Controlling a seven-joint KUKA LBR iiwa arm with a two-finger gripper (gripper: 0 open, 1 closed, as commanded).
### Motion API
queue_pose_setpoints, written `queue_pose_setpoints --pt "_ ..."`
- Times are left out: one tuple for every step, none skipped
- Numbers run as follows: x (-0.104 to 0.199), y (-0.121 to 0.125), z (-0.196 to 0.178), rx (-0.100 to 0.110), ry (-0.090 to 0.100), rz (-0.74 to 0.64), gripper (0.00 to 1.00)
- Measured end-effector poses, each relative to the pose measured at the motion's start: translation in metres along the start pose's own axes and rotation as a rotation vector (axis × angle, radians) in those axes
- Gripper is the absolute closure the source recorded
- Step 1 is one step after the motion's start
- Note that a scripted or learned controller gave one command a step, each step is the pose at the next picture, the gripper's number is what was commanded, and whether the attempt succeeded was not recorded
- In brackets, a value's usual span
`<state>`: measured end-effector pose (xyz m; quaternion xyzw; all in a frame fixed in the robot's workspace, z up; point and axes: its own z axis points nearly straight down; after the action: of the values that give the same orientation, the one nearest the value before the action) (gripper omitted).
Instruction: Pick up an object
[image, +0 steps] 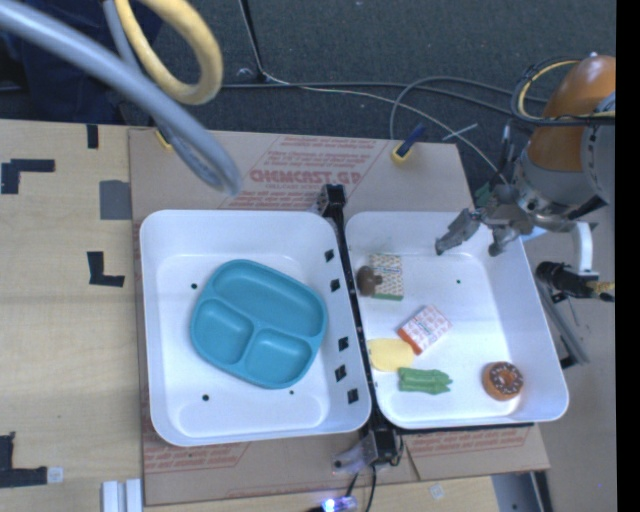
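Several small, light toy foods lay in the right bin (545, 330), the stiff red-and-white carton (424, 327) near its middle looking easiest to nip across its narrow sides, while the pincer (470, 233), spread and holding nothing, hung over the bin's far edge above the cardboard-covered surface (300, 170).

A wooden bench (60, 330) is seen at left; dark carpet (330, 45) is crossed by cables (450, 90) along the top.
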<state>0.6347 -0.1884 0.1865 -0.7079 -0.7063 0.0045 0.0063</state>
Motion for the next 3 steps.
queue_pose_setpoints --pt "0.0 0.003 -0.009 -0.014 -0.003 -0.003 0.0" --pt "0.001 0.011 0.038 -0.01 -0.003 -0.005 0.0" --pt "-0.002 0.013 0.101 -0.012 -0.004 -0.005 0.0"
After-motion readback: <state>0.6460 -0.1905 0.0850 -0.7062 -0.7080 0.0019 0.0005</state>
